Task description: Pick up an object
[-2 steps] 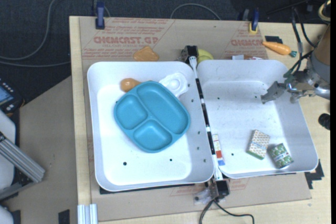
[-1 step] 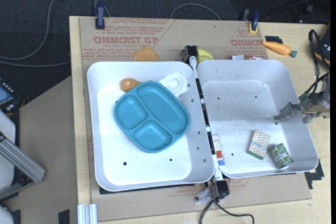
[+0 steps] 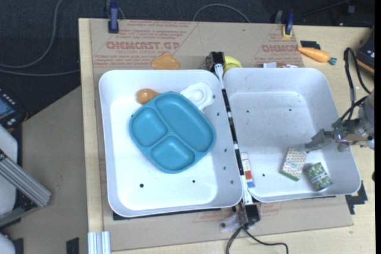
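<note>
We saw the gripper (image 3: 321, 141) low in the right bin (image 3: 271, 98), perhaps slightly parted, holding nothing; a packet (image 3: 293, 163) and can (image 3: 318, 176) lay just below it.

A blue divided plate (image 3: 172, 131) lies in a white bin (image 3: 119, 187); a green patterned can (image 3: 318, 176); an orange carrot (image 3: 314, 55).

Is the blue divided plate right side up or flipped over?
Right side up: the blue divided plate in the left bin shows its three hollow compartments facing the camera.
</note>
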Robot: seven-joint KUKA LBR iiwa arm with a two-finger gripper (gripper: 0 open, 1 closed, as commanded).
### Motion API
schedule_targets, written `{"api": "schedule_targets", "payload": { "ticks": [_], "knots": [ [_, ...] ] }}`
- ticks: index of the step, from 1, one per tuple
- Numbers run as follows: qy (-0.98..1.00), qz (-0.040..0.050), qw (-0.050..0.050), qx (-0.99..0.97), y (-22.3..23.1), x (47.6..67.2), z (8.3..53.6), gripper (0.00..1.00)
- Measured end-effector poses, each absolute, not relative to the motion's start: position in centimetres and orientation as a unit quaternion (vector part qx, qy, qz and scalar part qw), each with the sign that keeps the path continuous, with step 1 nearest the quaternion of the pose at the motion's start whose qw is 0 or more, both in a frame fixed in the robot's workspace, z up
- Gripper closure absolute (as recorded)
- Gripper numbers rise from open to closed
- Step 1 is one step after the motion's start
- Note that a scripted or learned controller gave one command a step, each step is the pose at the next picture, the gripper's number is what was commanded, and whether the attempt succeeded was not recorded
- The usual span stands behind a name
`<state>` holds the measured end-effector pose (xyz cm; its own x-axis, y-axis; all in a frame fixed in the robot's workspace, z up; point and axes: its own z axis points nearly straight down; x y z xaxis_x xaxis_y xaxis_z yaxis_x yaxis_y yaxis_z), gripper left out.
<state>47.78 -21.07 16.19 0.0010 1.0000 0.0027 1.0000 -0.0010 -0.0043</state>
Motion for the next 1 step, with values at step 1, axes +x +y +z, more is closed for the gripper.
{"api": "schedule_targets", "payload": {
  "ticks": [1],
  "knots": [
    [-0.709, -0.0007, 0.000, -0.705, -17.55, 50.02, 15.82, 0.00]
  ]
}}
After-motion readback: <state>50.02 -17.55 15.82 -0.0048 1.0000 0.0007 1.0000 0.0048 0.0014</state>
